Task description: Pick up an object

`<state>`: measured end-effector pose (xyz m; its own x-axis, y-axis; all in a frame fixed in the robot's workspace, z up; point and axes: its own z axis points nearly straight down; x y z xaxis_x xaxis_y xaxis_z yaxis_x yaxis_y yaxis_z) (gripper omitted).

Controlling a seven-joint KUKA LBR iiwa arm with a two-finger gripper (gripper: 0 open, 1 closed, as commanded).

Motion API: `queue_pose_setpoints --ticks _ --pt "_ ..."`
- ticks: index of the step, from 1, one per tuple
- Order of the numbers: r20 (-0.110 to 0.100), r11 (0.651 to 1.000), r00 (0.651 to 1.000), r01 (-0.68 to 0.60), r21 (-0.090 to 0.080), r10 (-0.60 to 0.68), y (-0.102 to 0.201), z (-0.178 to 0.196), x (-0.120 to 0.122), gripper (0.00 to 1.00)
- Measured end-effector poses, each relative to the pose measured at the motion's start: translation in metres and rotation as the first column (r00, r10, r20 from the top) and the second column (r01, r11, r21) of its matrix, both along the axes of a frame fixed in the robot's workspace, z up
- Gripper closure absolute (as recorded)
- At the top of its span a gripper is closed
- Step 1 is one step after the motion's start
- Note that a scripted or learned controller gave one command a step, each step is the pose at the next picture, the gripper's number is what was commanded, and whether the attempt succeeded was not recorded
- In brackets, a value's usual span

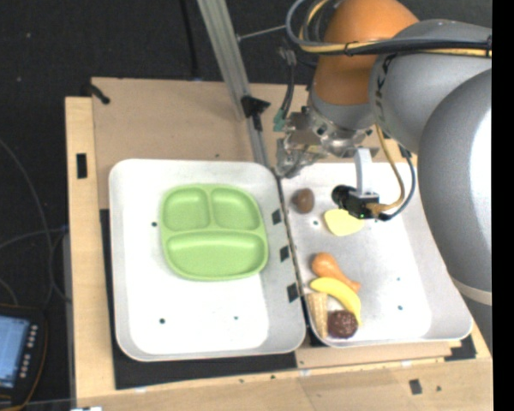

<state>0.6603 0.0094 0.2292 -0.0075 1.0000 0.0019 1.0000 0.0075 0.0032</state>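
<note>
The arm (411, 75) reaches in from the right and bends down over the far edge of the right bin (411, 298), its orange band uppermost and the gripper (293, 157) hanging at that bin's far left corner, just above the rim where the two bins meet; whether its fingers are apart or together I cannot tell, since they are small and blurred against the metal of the wrist, and nothing is visibly held. In the right bin a small brown round object (302, 199) lies near the far left corner, just below the gripper and apart from it. A pale yellow piece (343, 223) lies beside it toward the bin's middle, touching a black fitting (356, 200) on a cable. Along the bin's left edge, toward the near corner, sit an orange object (330, 266), a yellow banana (341, 294) touching it, and a dark reddish-brown lump (343, 324) at the near edge. The left bin (137, 315) carries a green divided plate (214, 232) in its middle, lying flat with three compartments
</note>
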Motion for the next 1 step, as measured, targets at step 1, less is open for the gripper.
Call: queue_pose_setpoints --ticks 1 --pt "-0.001 1.0 1.0 0.0 0.0 0.0 0.0482 0.013 0.0028 1.0"
